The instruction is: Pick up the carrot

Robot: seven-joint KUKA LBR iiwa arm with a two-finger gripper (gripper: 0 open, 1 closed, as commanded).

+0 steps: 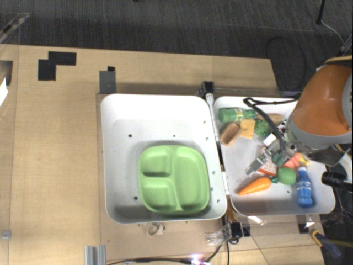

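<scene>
Lying in the right bin (325, 206) near its front wall: the carrot (255, 186), tip toward the left bin (118, 142), thick end beside a green toy (286, 175) and blue bottle (303, 187). Poised just above: the gripper (260, 164), fingers slightly spread, pinching nothing. Likely light, rigid, smooth plastic, apt to roll or slip. Best taken across the thick middle, away from the tapering tip.

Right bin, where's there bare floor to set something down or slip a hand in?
In the right bin, bare floor runs along the near edge, below the carrot and left of the blue bottle. A smaller patch lies along the left wall, under the bread piece. The far and middle parts are crowded around the gripper.
</scene>
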